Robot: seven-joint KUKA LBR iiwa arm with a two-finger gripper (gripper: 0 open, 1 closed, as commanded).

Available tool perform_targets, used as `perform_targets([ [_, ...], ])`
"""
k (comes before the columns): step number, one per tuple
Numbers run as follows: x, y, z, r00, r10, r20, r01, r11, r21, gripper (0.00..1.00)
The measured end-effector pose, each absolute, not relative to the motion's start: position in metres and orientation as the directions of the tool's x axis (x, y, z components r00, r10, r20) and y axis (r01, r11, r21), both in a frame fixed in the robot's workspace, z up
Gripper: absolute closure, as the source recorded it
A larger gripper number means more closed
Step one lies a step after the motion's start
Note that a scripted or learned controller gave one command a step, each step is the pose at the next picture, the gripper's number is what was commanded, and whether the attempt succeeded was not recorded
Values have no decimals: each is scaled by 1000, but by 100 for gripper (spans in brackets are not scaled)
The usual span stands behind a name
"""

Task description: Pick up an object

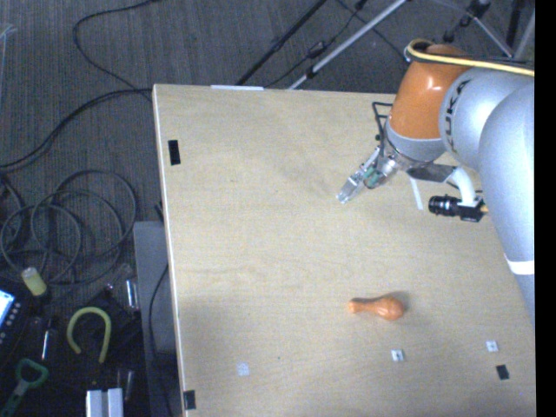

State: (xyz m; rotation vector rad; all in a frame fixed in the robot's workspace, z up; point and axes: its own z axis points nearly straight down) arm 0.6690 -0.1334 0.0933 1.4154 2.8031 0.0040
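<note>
Bare wooden bench (261, 233); orange pear-shaped object (379, 307) lies well apart from jaws.

A single fixed camera looks down from above at a slant on the pale wooden worktop (287, 259), from fairly far off. Dark carpeted floor (78, 76) with loose cables (69, 215) lies along the left and top, and the arm (486, 137) enters from the right.

Legible markings: 1 partial, on the arm.
Dark lettering runs down the grey arm housing (453, 120) just below the orange band (426, 94); it is cut off and too blurred to read. Small black and white tags on the bench top (261, 233) carry no readable text.
</note>
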Motion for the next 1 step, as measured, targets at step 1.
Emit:
perform_targets([
  [1, 669, -73, 184, -514, 858, 0, 858, 514, 1, 100],
])
